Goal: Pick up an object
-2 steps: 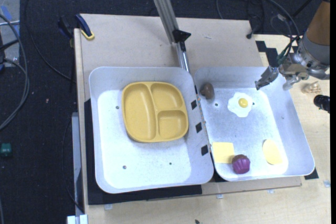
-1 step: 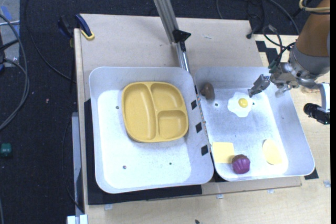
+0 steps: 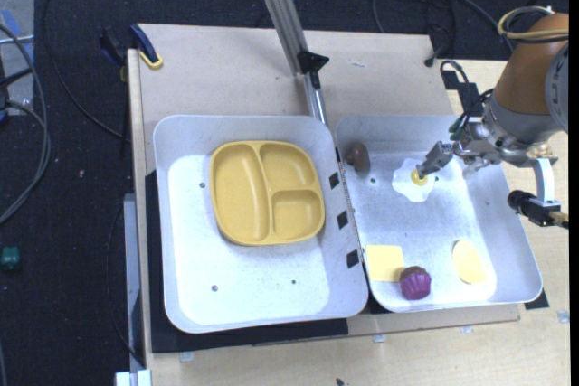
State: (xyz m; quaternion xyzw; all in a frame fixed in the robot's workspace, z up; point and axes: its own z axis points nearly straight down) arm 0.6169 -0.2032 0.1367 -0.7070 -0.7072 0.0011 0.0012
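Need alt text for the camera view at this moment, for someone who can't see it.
The grey-and-orange arm's gripper is down over a white-and-yellow fried-egg toy in the right bin, which also holds four other small objects. The left bin holds a yellow divided plate.

We look down on a pale wooden bench (image 3: 226, 68) bearing two shallow white plastic bins side by side. The left white bin (image 3: 181, 285) covers much of the bench's left half; the right white bin (image 3: 507, 230) reaches toward its right edge, and the two meet near the middle. A blue-and-yellow clamp (image 3: 145, 48) grips the bench's far left corner. A slanted grey metal post (image 3: 280, 0) meets the bench near its far edge.
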